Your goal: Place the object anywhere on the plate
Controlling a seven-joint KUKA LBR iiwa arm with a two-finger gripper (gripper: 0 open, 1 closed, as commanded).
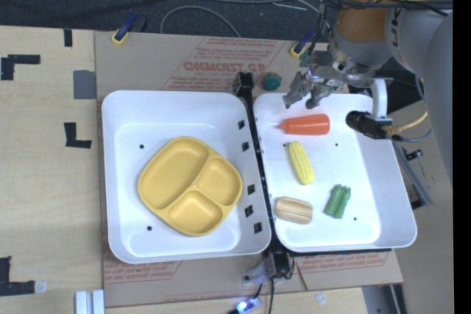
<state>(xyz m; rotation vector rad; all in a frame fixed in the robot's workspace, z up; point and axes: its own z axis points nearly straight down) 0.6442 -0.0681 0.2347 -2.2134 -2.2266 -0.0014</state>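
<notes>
Camera view: claw [312, 90] hovers over the right white bin [383, 224], far edge, fingers spread, nothing between them. Orange plastic carrot [305, 126] lies just below it, then yellow corn cob [300, 162], tan bun [294, 210], green vegetable piece [337, 201]. Yellow sectioned plastic plate [190, 185] sits in the left white bin [121, 151].

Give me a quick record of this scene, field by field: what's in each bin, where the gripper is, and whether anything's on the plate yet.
left bin: holds the yellow plate, three compartments, nothing on it
right bin: carrot, corn cob, hot dog bun, green vegetable
gripper: over the right bin's far edge, just above the carrot, holding nothing visible
outside bins: small teal object on the cardboard
task state: not yet done
</notes>
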